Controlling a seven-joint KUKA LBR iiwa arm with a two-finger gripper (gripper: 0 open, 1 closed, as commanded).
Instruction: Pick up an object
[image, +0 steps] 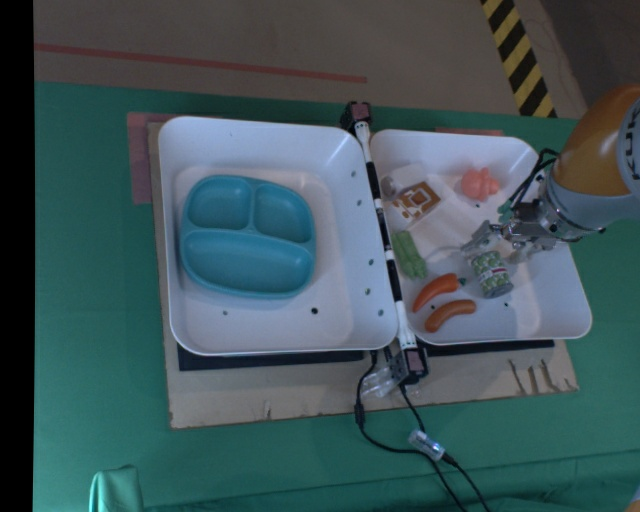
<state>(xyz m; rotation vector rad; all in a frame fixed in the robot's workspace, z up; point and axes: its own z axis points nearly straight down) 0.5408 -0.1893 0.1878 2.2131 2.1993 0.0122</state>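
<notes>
With the gripper (490, 240) hovering above the can (490, 273) near the right bin's (560, 315) front edge, jaw state indeterminate, centre before descending.

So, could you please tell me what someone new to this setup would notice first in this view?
Probably the blue divided plate, lying alone in the left white bin. Next, the grey arm with its orange band reaching in from the right, its claw above a small can in the right bin. Two orange sausages lie near that bin's front.
</notes>
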